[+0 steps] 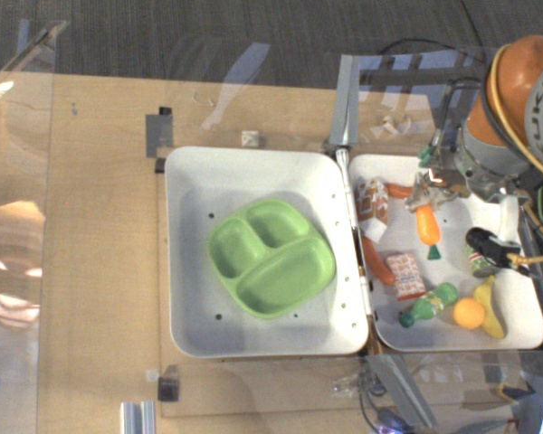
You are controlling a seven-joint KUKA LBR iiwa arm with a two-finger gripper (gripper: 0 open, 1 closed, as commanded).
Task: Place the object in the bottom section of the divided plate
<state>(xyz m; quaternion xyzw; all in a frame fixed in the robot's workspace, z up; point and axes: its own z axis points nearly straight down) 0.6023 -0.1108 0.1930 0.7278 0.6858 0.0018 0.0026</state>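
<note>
Claw over right bin, just above toy carrot.
Claw's opening: can't tell. Green divided plate in left bin.

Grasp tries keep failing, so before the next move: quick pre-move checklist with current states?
1. Green divided plate sits flat in the left bin: ok.
2. Plate's large bottom section is free to receive an object: ok.
3. Gripper is over the right bin, just above the toy carrot: ok.
4. Carrot secured in the gripper: cannot tell; the contact is hidden by the wrist.
5. Carrot stands apart from its neighbours, the small red-and-white box and the orange ball: ok.
6. Path leftward over the wall between the bins: cannot tell, lift height is unclear from above.
</note>
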